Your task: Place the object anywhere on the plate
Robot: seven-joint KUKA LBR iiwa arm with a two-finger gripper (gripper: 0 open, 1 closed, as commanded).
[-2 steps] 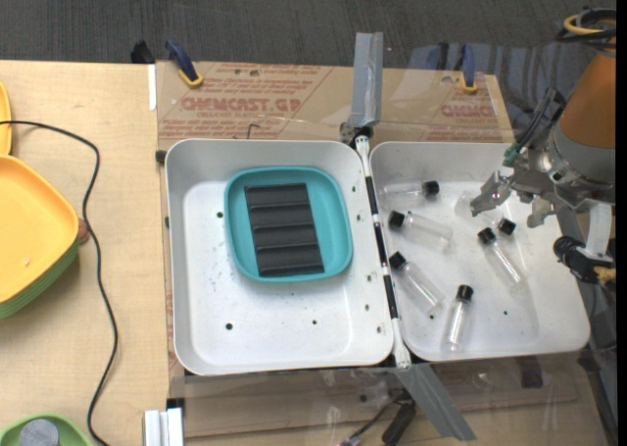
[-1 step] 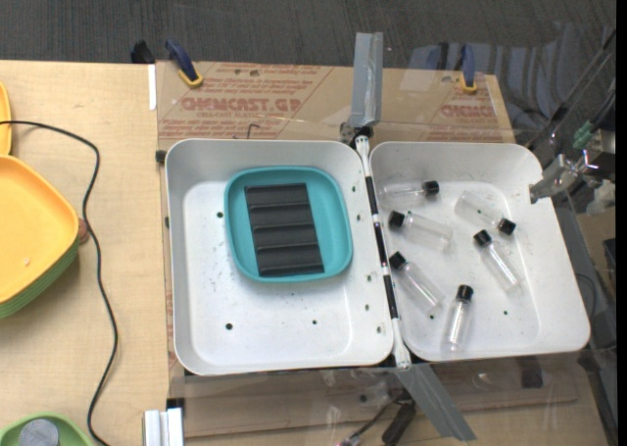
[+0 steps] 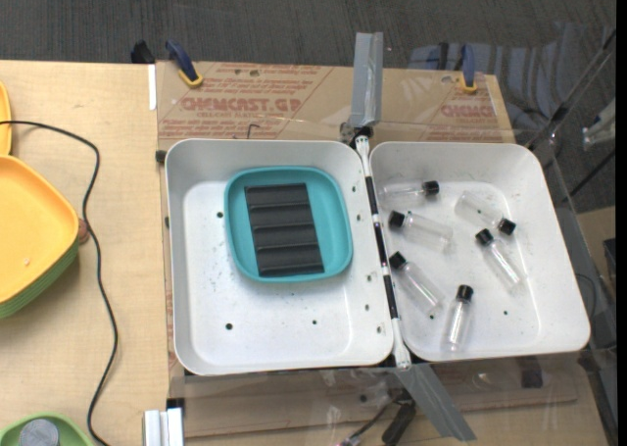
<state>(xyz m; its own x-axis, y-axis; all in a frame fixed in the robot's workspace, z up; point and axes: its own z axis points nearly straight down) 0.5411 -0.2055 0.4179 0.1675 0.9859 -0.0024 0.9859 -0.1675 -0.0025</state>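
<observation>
1. Gripper state: cannot tell, so no grasp to report.
2. Clear plastic vials with black caps (image 3: 458,315), about six, lie scattered across the right white bin (image 3: 529,309).
3. Teal square plate with a black ribbed insert (image 3: 236,228) sits in the left white bin (image 3: 196,317), toward its far edge. It carries no vial, so I'd judge pick and place are both left.
4. Vial bodies are transparent and hard to outline; the caps read best.

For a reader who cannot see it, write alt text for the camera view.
Two white bins sit side by side: the left bin holds a teal plate with a dark ribbed insert, and the right bin holds several clear vials with black caps, scattered.
</observation>
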